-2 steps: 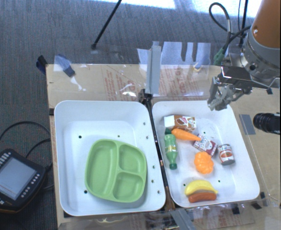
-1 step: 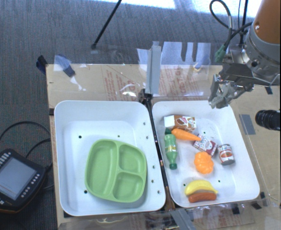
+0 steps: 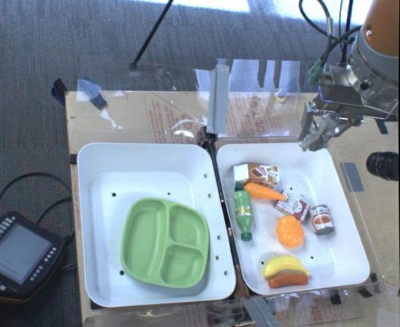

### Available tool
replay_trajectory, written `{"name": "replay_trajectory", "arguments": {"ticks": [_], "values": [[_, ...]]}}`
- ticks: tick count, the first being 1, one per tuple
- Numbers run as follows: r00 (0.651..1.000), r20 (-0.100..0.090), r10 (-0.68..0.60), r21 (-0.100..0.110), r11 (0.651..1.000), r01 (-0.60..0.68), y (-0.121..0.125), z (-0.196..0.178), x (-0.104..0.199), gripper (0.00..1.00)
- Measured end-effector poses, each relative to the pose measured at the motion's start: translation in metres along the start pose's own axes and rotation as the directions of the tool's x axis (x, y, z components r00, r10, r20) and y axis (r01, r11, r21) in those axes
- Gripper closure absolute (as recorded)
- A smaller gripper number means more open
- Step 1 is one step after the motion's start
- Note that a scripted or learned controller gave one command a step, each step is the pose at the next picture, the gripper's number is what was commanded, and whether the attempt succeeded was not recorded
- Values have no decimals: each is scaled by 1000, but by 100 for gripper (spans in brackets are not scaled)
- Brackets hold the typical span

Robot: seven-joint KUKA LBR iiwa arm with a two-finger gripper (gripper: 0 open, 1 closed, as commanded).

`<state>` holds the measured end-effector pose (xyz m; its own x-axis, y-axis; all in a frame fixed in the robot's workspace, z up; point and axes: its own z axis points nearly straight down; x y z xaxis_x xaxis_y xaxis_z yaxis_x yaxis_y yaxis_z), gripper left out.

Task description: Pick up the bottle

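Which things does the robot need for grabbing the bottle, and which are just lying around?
For the job:
- green bottle, lying in the right bin
- gripper, above that bin's far edge

Just lying around:
- carrot
- orange
- can
- banana
- green tray in the left bin

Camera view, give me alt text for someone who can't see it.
A green bottle lies in the right bin among toy food; the arm's tool hovers over that bin's far rim. A green divided plate sits in the left bin.
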<state>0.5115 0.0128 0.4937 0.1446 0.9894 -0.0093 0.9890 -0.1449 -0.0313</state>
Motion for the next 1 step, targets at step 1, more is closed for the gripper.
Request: {"name": "replay_trajectory", "arguments": {"ticks": [1], "values": [[1000, 1, -8, 4, 1000, 8, 1, -8, 2, 100]]}}
